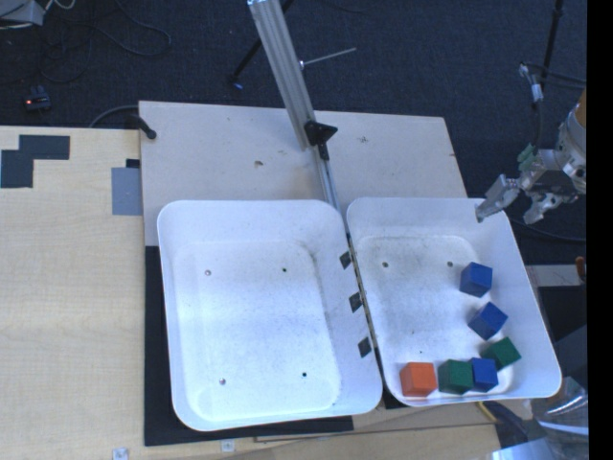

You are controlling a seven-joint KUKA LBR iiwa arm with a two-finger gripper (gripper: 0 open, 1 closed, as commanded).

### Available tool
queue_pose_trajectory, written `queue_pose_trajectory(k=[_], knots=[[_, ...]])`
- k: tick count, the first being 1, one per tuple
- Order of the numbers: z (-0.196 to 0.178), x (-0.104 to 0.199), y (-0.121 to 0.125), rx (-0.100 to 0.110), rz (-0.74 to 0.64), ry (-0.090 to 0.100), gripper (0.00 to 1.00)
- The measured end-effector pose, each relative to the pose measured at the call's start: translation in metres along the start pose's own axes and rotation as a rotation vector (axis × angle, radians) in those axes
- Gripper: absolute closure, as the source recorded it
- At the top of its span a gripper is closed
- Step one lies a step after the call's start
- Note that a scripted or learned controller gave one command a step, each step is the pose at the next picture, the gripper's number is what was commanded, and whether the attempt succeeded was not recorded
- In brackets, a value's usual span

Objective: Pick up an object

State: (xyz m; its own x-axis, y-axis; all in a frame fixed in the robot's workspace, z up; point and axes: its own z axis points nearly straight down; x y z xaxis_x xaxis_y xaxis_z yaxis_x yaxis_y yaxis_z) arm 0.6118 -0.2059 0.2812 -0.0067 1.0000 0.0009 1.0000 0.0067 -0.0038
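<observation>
The gripper (500,202) hangs at the far right corner of the right bin (431,217), just over that bin's rim, with the arm's wrist reaching off to the right behind it. Its metal fingers point left and down toward the bin; whether they are spread or closed I cannot tell, and nothing shows between them.

All the blocks lie inside the right bin, toward its right and near side, well apart from the gripper. They are small cubes with no clear long axis. Nearest the gripper is a blue cube (476,279), set roughly square to the bin's right wall. Just nearer along that wall sits a second blue cube (488,319), turned so a corner points toward the bin's middle. Next comes a green cube (502,354), also turned at an angle, close to the right wall. Along the bin's near rim stand three more in a row: an orange cube (418,379) on the left, a dark green cube (457,377) touching it, and a small blue cube (485,374) touching that one

The left bin (192,220) lies beside the right bin, their walls meeting under a slanted aluminium rail (283,65)
</observation>
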Motion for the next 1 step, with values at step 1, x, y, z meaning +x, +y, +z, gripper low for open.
queue_pose_trajectory(k=[1], knots=[[0.1197,-0.0024,-0.0316,0.007,0.007,0.003,0.0]])
